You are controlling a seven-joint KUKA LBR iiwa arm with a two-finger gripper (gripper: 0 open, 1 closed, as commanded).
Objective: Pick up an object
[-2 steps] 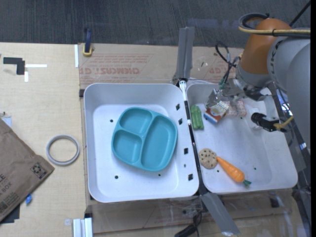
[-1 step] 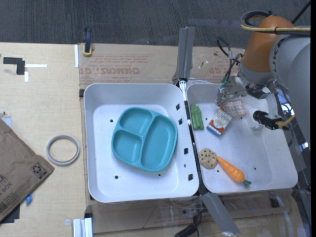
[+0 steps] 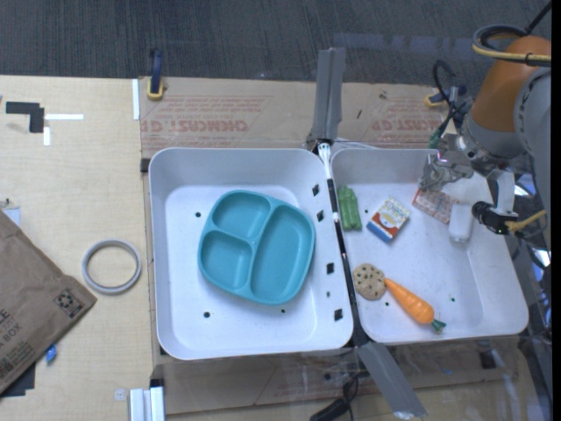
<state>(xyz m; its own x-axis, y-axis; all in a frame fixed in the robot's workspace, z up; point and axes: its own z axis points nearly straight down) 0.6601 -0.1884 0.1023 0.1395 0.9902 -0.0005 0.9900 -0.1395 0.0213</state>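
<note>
My gripper [image 3: 436,181] hangs over the far right part of the right bin [image 3: 491,318], under the orange-banded wrist. A small reddish patterned packet [image 3: 430,203] lies directly below its tip; whether they touch is unclear. A white oblong piece [image 3: 460,224] lies just right of the packet. Further left in the same bin are a small blue, white and red box [image 3: 388,219] and a green stick-shaped item [image 3: 349,209] against the left wall. Near the front lie a brown cookie [image 3: 369,281] and an orange carrot [image 3: 410,301].
The left bin [image 3: 175,323] holds a teal divided plate [image 3: 257,246]. On the wooden bench to the left lie a grey tape ring [image 3: 111,265] and a brown cardboard box [image 3: 31,314]. A grey post [image 3: 329,95] rises behind the seam between the bins.
</note>
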